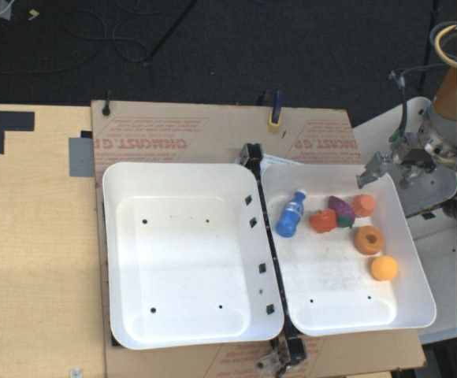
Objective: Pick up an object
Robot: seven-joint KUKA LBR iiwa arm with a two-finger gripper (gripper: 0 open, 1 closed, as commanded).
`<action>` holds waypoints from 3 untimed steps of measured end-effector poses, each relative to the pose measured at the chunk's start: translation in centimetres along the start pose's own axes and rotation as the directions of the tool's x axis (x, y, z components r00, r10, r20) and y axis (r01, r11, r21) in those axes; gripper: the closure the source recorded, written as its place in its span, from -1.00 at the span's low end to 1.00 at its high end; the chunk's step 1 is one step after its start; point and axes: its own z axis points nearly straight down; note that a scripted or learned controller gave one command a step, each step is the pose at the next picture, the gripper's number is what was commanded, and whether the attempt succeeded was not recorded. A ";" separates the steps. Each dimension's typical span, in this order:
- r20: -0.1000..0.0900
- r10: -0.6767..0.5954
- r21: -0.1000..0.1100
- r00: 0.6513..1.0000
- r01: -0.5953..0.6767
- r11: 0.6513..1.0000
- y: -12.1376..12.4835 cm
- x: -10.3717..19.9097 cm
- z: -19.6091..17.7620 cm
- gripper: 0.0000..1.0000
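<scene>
You are looking at six small things lying in the right bin (417,305), clustered in its upper half, all down and to the left of the gripper (386,165), which is hanging at the bin's upper right corner near the right edge of the frame. Nearest to it, the salmon-pink round piece (363,205) is sitting just below it, touching or almost touching the purple object (340,207) on its left. The red block (323,221) is lying just beside the purple one, lower left. The blue bottle (291,214) is lying tilted farther left, near the black divider (261,235) between the bins. Below the pink piece, the brown ring (369,240) is resting flat, and the orange ball (384,268) is sitting just below that, near the bin's right wall.

The left bin (118,250) is lying alongside, on the cardboard sheet (173,136).

Whether the gripper is released or clenched you cannot tell from here: it is small and seen at a slant. Nothing is showing as held in it, and it is hanging apart from the objects.
</scene>
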 end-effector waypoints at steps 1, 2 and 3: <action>-0.005 -0.002 0.013 1.000 0.002 1.000 0.0 3.5 14.4 -1.00; -0.002 -0.005 0.002 1.000 0.005 1.000 1.9 9.2 14.9 -1.00; 0.001 -0.001 0.002 1.000 0.001 1.000 1.8 9.4 14.8 -1.00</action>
